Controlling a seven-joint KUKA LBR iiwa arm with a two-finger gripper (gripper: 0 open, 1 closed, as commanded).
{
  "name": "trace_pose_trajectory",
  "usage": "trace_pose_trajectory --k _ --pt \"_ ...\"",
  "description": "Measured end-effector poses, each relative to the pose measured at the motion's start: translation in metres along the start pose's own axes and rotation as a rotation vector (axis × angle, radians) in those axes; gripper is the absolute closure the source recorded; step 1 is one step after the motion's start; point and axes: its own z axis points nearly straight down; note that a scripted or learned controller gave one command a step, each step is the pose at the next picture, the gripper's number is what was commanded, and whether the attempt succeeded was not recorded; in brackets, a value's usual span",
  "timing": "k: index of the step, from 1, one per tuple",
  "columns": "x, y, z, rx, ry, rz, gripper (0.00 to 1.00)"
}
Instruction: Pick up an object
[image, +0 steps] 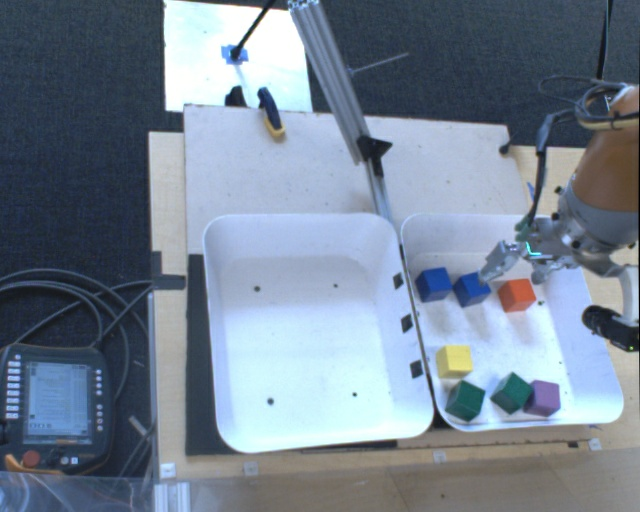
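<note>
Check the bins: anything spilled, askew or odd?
Nothing stands out. All seven small cubes, including the blue pair and the orange cube, lie inside the right white bin; the gripper hangs above them.

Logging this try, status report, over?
Gripper low in right bin, holding nothing. Fingertip over right blue cube. Orange cube beside it, second blue cube left.
</note>
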Motion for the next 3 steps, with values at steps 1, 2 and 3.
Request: trace_pose_trajectory --k 1,2,3 --pt "0.000 0.001 -0.002 -0.004 -0.001 0.001 0.00" --pt "-0.003 0.007 0.058 0.001 0.000 0.003 0.00" --pt "0.001 -0.003 0.111 0.002 0.000 0.003 0.00"
